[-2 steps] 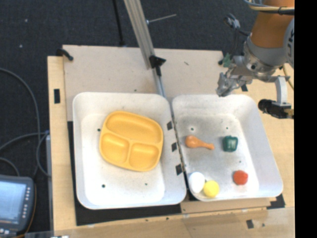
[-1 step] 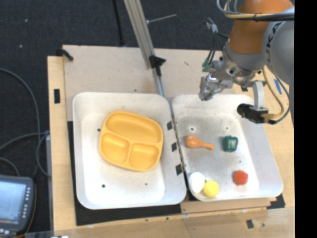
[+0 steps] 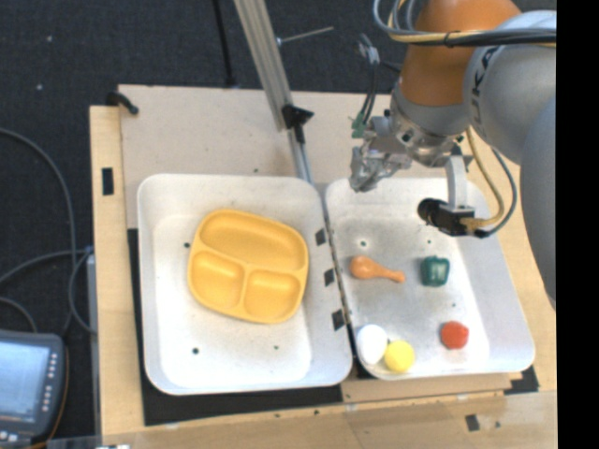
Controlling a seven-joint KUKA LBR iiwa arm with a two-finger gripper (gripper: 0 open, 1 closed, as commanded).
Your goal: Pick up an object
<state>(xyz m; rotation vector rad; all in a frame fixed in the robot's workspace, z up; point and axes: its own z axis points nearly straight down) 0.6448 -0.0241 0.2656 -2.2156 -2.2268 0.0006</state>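
A: Over the right shallow white bin's (image 3: 487,344) far-left corner hangs the tool (image 3: 367,178); whether it's spread or pressed together, I cannot tell.

B: The nearest thing?

A: The orange plastic drumstick-shaped toy (image 3: 376,269), lying on the bin floor nearer the camera, directly below the tool in view, long axis running left-right.

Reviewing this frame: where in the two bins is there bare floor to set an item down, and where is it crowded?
Left bin: bare strips around the yellow divided plate, widest along the near edge. Right bin: open floor in the middle, between the orange piece, green object and red object. Crowded at its near-left corner, where the white and yellow balls sit.
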